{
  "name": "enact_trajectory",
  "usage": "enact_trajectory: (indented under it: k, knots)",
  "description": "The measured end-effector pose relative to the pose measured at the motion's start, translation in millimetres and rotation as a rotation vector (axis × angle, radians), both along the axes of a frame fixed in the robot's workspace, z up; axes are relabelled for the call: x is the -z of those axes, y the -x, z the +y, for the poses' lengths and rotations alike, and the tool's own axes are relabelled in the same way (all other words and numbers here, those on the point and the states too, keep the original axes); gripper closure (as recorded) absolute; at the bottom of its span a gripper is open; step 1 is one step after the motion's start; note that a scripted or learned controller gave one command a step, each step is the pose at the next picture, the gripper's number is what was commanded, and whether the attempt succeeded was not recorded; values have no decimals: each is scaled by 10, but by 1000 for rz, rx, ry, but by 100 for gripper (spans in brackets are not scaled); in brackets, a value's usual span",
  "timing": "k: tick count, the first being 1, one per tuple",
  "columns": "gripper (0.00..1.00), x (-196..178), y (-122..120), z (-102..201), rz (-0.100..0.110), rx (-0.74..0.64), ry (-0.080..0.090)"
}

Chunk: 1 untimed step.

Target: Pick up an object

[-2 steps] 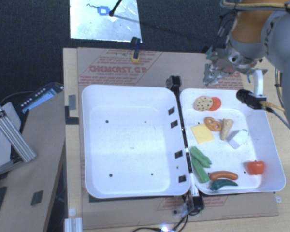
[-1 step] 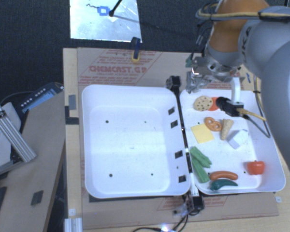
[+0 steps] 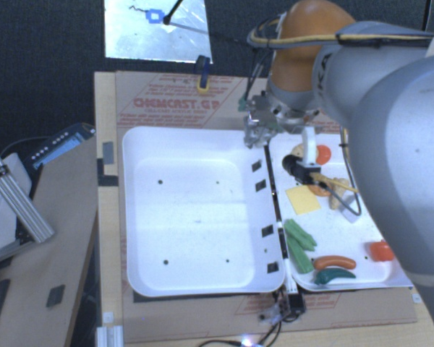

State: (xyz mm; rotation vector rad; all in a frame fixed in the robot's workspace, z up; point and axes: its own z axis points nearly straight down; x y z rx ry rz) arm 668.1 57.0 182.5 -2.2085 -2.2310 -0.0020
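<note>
— Nearest us, what's in the right bin [image 3: 390, 279]?
— Red sausage [image 3: 334, 262] by its front wall, green pods [image 3: 298, 238] and yellow square [image 3: 302, 199] behind.
— And the gripper [image 3: 257, 132]?
— Over the bin's back-left corner; can't tell its state.

Left of the gripper [image 3: 259, 132] the left bin [image 3: 188, 215] lies open, a wide bare floor. Below and to its right, the right bin [image 3: 333, 280] is crowded: a yellow square [image 3: 302, 199], green pieces [image 3: 299, 238], a red sausage shape [image 3: 334, 262] and an orange piece [image 3: 380, 250]. The arm [image 3: 390, 121] overhangs that bin's far side.
</note>
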Motion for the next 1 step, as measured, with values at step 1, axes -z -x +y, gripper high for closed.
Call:
enact_trajectory:
  k: [1]
  knots:
    - [100,454,13,1053,1,-4,-2]
